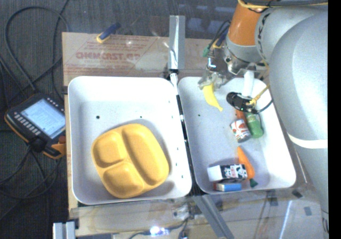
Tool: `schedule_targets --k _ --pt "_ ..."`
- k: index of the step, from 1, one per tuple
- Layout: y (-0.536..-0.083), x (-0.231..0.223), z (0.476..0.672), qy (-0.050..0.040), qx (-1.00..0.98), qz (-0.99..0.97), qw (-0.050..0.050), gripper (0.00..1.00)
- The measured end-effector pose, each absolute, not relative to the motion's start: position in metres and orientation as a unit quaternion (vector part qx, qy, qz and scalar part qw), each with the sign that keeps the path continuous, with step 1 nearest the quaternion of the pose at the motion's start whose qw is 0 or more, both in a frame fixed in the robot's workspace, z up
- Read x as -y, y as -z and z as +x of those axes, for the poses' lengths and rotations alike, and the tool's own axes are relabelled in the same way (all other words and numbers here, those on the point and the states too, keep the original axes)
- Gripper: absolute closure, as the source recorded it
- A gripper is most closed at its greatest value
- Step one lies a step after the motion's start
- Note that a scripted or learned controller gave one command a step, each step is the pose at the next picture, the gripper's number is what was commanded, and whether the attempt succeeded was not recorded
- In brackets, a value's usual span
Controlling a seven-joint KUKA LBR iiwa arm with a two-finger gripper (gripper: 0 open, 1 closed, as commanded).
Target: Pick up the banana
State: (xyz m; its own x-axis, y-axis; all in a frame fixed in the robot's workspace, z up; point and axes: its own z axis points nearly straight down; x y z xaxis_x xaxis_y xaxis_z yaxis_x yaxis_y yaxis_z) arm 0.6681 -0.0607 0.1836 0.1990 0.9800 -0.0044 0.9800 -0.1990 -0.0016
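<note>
Seeing one small yellow banana (pixel 213 97) lying far in the right shallow white bin (pixel 213 142), touching the jaws just beyond; pinching or spread, cannot tell.

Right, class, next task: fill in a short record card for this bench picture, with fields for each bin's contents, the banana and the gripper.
left bin: yellow divided plate
right bin: banana, small can, green object, carrot, white carton, blue and white block
banana position: far left part of right bin, upper end at the gripper
gripper position: over right bin's far end
banana held: cannot tell
</note>
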Motion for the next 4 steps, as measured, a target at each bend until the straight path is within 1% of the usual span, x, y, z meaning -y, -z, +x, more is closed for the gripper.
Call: schedule_targets --k 1,2,3,4 --pt "-0.183 0.020 0.659 0.0027 -0.708 0.706 0.001 1.00" --pt "-0.183 0.020 0.659 0.0027 -0.708 0.706 0.001 0.00" --pt "-0.183 0.086 0.615 0.0022 -0.718 0.696 0.000 0.00" --pt "-0.090 0.096 0.589 -0.0029 -0.769 0.639 0.004 0.00"
